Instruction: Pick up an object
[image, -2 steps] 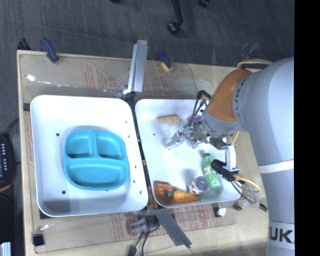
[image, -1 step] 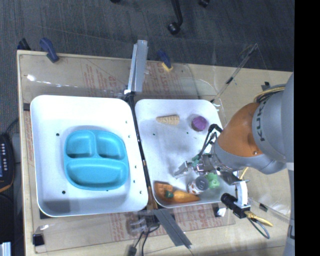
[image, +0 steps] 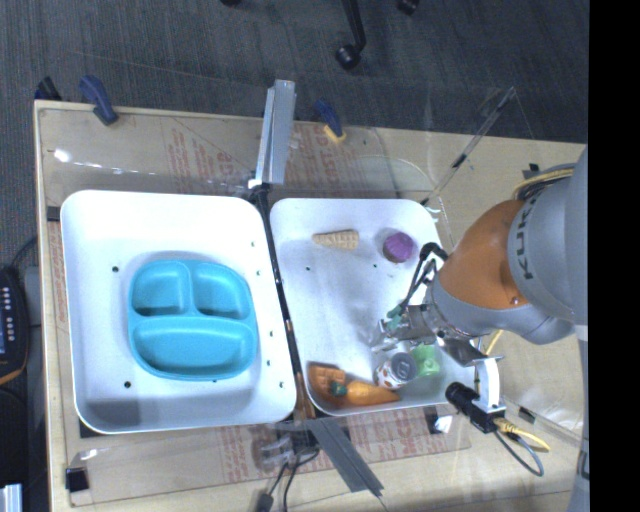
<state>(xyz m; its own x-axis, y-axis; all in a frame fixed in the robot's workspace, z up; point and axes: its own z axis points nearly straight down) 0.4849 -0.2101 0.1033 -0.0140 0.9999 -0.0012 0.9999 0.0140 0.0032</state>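
My gripper (image: 398, 332) hangs low over the right bin (image: 330, 300), near its front right corner. Just below it in the view lie a small round grey and red can (image: 397, 371) and a green piece (image: 428, 360), partly under the wrist. An orange carrot (image: 352, 389) rests along the bin's front wall. At the back of the bin a tan cone (image: 335, 239) lies beside a purple round object (image: 399, 246). Whether the gripper touches the can or the green piece cannot be made out.
The left bin (image: 90, 300) holds a blue divided plate (image: 192, 319). A metal bar (image: 275, 135) runs up from the seam between the bins. The arm's orange band (image: 480, 270) overhangs the right bin's right wall.
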